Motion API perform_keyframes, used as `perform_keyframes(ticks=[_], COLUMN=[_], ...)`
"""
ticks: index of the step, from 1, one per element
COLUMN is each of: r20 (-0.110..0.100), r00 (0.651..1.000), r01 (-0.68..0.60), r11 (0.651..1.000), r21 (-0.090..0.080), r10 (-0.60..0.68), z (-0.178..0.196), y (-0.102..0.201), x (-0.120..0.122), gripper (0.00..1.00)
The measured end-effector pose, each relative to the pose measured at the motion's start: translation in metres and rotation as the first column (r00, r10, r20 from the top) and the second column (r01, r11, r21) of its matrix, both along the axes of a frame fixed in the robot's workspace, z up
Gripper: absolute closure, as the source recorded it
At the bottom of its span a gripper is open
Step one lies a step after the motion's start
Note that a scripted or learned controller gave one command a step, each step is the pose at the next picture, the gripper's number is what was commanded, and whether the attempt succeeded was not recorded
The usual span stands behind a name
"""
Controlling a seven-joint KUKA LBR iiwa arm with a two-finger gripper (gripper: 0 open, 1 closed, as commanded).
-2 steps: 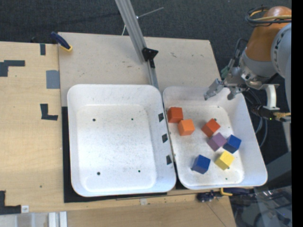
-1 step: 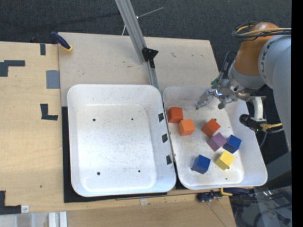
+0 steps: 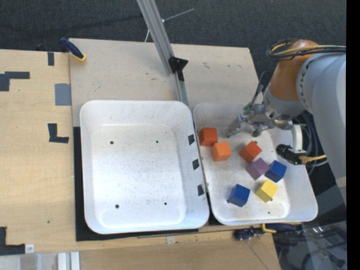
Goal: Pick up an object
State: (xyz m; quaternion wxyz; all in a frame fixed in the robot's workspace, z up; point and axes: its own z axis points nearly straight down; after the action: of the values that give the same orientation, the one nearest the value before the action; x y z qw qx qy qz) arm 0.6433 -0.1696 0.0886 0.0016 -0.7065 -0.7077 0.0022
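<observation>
Lighting even and fairly bright, looks like overhead source. White bins (image 3: 138,114) near blown out, speckle on floor barely readable. Soft short shadows under blocks (image 3: 239,194). Dull sheen on orange band (image 3: 287,75) of arm. Overall pic soft, low-res; gripper (image 3: 247,125) detail mushy. Dark carpet up top grainy.

Matt white plastic bins (image 3: 90,117), speckled

A single camera sits fixed above the bench (image 3: 129,72) and looks down at a slant. It takes in both white bins whole, the left bin (image 3: 93,151) and the right bin (image 3: 298,204), from a moderate distance. The grey arm (image 3: 320,83) enters from the frame's right. Dark floor shows along the top.
</observation>
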Motion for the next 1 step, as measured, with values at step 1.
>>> perform_keyframes(ticks=[1], r20=[0.004], r00=[1.000], r01=[-0.001], r11=[1.000], r21=[0.001], r10=[0.001], z=[0.0130], y=[0.0010], x=[0.0014], gripper=[1.00])
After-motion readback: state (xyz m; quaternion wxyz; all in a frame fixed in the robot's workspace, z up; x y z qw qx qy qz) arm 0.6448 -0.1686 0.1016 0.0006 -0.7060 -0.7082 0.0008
